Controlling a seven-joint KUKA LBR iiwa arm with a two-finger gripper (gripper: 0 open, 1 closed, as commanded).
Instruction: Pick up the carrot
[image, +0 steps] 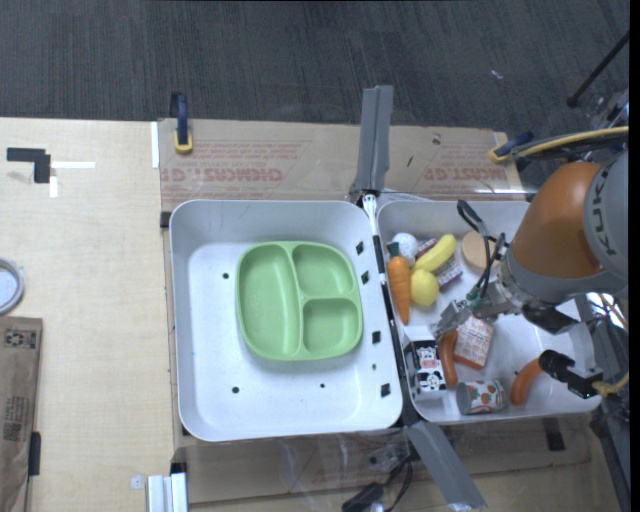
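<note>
**Arm over the right bin, carrot at the bin's left wall**

Orange and bulky, the band above the wrist (562, 232) sits highest in the scene and closest to the lens, with the grey arm (600, 215) entering from the right edge. Below it the gripper (462, 315) hangs over the middle of the right bin (520, 410), amid cables and packets; whether it is open or closed cannot be told from this angle.

The carrot (400, 287) lies in the right bin against its left wall, running lengthwise toward the lower edge, its green top end near a small white item (403, 243). A lemon (424, 288) touches it on the right, and a banana (436, 252) lies slanted just above that. The carrot is apart from the gripper, to its left.

Near the gripper rests a red-and-white packet (474, 340). A black-and-white carton (428, 368), a small can (481, 397) and an orange sausage-shaped piece (524, 380) lie along the bin's lower part.

The left bin (200, 330) holds a green divided plate (299, 299) with three compartments.
</note>
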